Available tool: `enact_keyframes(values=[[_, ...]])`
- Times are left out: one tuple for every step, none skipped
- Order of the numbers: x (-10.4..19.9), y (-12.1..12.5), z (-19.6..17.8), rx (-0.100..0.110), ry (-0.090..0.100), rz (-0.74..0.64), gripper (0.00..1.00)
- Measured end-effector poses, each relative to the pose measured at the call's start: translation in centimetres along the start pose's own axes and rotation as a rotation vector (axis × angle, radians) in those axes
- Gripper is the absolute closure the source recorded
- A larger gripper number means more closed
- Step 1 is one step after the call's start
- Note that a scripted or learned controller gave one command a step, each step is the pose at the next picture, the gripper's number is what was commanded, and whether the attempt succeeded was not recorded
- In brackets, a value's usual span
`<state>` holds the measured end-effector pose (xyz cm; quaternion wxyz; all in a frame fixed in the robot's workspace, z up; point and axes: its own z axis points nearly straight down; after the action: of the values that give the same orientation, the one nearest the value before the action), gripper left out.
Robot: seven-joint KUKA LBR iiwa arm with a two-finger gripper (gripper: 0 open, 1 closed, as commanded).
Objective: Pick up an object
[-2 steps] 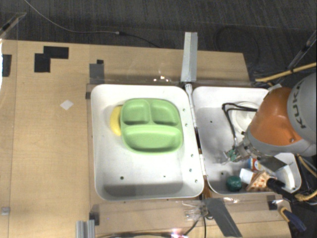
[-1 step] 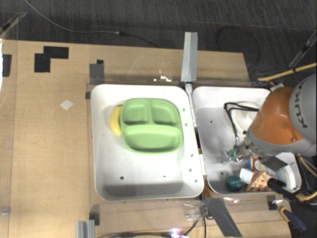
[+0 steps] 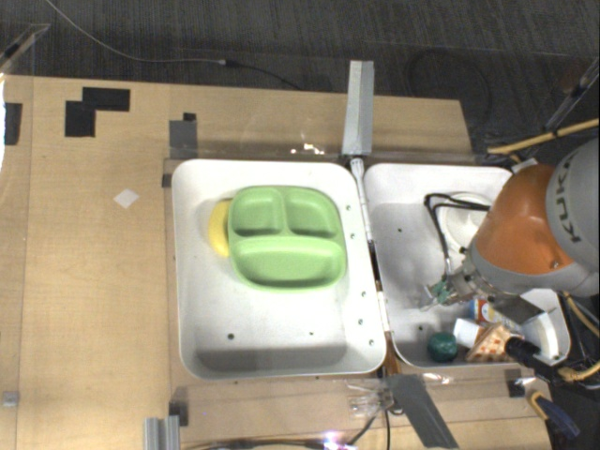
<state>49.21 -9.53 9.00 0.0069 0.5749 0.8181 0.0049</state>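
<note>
Down in the right bin (image 3: 403, 242), the gripper (image 3: 448, 292) hangs low; whether its fingers are open or closed I cannot tell. Nearest lies a dark green ball (image 3: 442, 347), just nearward, with a white tube (image 3: 469, 330) to its right.

Robotics lab setup: KUKA arm (image 3: 534, 232) at frame right, two white bins (image 3: 281, 354) fixed on a plywood bench (image 3: 84, 279), black tape markers upper left, loose cables over dark carpet up top.
</note>
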Motion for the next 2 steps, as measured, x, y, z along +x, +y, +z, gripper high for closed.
enact_keyframes(values=[[0.20, 0.05, -0.01, 0.000, -0.004, 0.016, 1.00], [0.05, 0.01, 0.00, 0.000, 0.001, 0.024, 1.00]])
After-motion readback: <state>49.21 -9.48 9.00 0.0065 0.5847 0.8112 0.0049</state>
